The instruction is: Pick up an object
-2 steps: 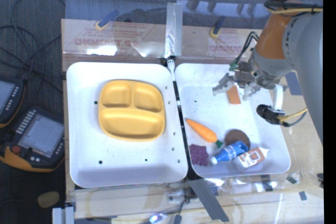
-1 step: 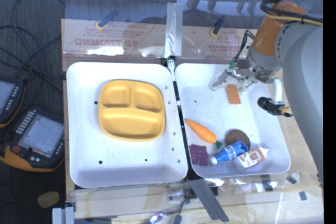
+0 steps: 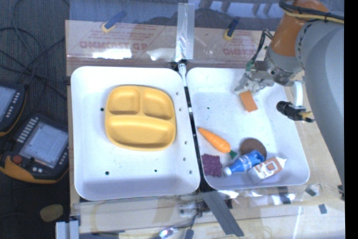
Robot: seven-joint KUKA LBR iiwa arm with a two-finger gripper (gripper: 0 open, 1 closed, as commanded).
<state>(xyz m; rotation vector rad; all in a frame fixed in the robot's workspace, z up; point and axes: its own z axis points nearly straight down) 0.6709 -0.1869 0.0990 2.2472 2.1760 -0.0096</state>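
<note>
Gripper (image 3: 250, 84) grip state unreadable. Orange block (image 3: 248, 101) just below: light, rigid, likely foam; pinch flat sides.

A divided plate (image 3: 140, 117) is being carried in the left bin (image 3: 84, 176). In the right bin (image 3: 291, 137), a block (image 3: 249, 101) is lying at the back, while a carrot (image 3: 214, 140), bottle (image 3: 244, 163) and carton (image 3: 268, 168) are being kept along the front.

Gripper (image 3: 251, 84) finger gap indistinct.

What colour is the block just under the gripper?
Orange; the block shows clearly in the camera view, right bin.
</note>
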